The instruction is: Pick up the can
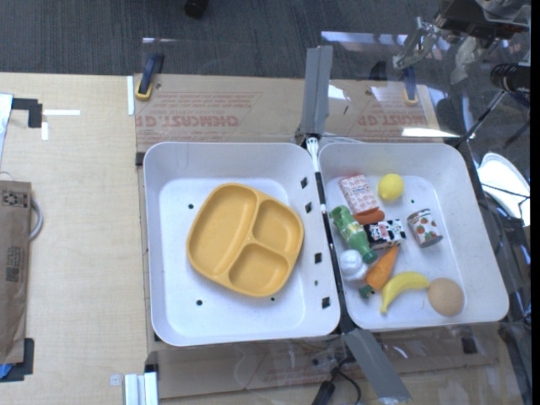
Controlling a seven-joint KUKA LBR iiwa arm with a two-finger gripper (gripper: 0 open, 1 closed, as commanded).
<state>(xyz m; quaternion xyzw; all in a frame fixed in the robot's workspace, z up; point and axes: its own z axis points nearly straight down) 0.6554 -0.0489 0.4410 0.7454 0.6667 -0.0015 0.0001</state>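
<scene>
Table: pale wood surface at the far left, with a brown paper bag lying at its left edge.
Left bin: shallow and white, holding a yellow three-compartment plate that sits near its middle, tilted a little.
Right bin: shallow and white, touching the left bin along the centre divide, and carrying all the small items.
Green bottle: lies along the right bin's left side, its white cap toward the front.
Red-and-white carton: just behind the bottle, near the back-left of the bin.
Carrot: lies slanted in front of the bottle, beside a small black-and-white box.
Lemon: toward the back, right of the carton.
Banana: near the front wall, right of the carrot.
Can: lies tilted in the right half of the right bin, apart from the lemon and behind the banana.
Tan ball: at the front right corner, beside the banana.
Tool: above the top right, beyond the bins' back edge and well apart from the can; I cannot tell how it is set.
</scene>
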